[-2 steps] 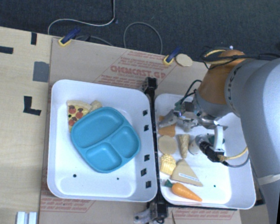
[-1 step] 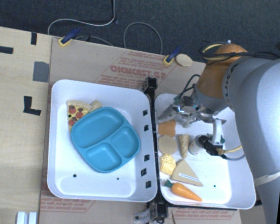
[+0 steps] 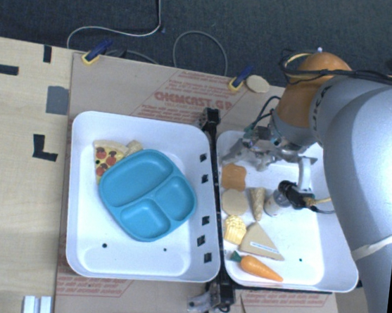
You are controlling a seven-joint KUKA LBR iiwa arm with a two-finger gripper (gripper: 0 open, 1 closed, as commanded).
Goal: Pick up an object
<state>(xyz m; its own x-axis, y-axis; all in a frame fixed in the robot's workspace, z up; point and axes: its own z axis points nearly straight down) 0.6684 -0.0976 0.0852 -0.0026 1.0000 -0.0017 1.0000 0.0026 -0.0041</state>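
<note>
Gripper [image 3: 271, 149], mine: low over right shallow white bin [image 3: 310, 262], far end; opening cannot be told. Step: approach, nothing lifted. Next: descend onto tan bread-like block [image 3: 233, 177] just beside. Count: one orange carrot [image 3: 260, 268], one yellow corn piece [image 3: 234, 229], one blue divided tray [image 3: 147, 193].

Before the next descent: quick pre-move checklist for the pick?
1. Targets in right bin: carrot, corn, wedge present. Ok.
2. Gripper over the right bin's top end. Ok.
3. Finger state: cannot tell.
4. Anything held: cannot tell.
5. Spacing: food packed close along the divider side, tight for fingers. Not ok.
6. Left bin: blue tray leaves the pizza slice partly covered. Not ok.
</note>
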